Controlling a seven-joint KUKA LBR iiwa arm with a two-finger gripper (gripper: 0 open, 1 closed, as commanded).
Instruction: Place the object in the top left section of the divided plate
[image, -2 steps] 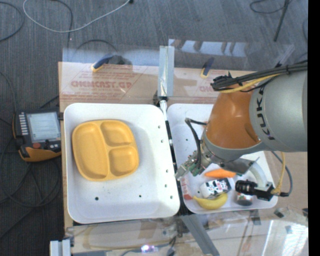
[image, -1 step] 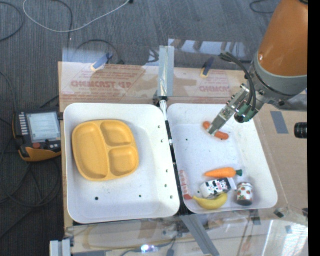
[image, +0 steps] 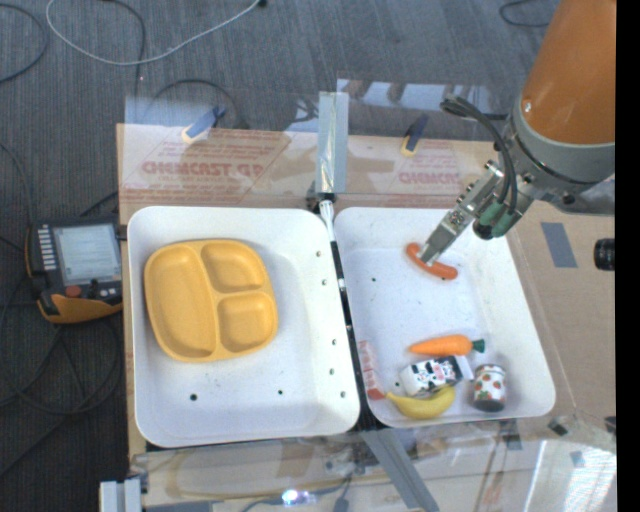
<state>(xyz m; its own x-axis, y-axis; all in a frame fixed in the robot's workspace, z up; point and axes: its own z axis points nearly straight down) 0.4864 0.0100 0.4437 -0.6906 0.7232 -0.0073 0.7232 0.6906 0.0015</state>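
A yellow divided plate (image: 208, 298) lies in the left bin (image: 160, 400), with one large section on its left and two smaller ones on its right. In the right bin (image: 380, 300) a small orange-red sausage-shaped object (image: 432, 263) lies near the far side. My gripper (image: 437, 245) reaches down from the upper right, its tip right over that object. Nearer the front of the right bin lie a carrot (image: 441, 346), a black-and-white cow toy (image: 428, 376), a banana (image: 421, 402) and a strawberry (image: 488, 387).
A metal divider post (image: 331, 140) stands between the bins at the back. A handheld controller (image: 72, 265) lies on the floor left of the bench. Cardboard (image: 200, 165) lines the bench behind the bins.
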